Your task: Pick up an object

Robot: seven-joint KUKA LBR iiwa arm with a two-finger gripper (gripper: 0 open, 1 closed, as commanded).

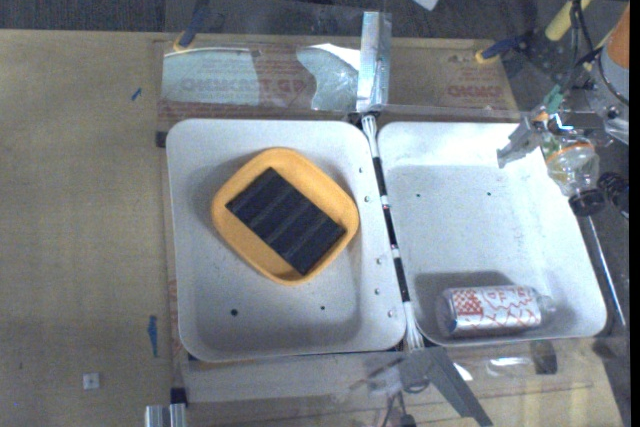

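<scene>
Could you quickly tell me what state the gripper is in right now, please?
Gripper: at the right bin's upper right edge; open or shut cannot be told.

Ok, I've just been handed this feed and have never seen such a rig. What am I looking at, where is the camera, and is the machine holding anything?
You have one picture, taken by a fixed camera above a wooden bench, looking down at a slant. On the bench sit two shallow white bins side by side. The left bin holds a yellow-orange pad with a dark ribbed panel on top. The right bin holds a small bottle with a red and white label, lying on its side near the front edge. The machine is a robot arm that reaches in from the right; its gripper, a two-finger claw, sits over the far right corner of the right bin. Nothing from the bins is between its fingers, so it holds nothing yet. The clutter around that claw makes it too hard to read more.
</scene>
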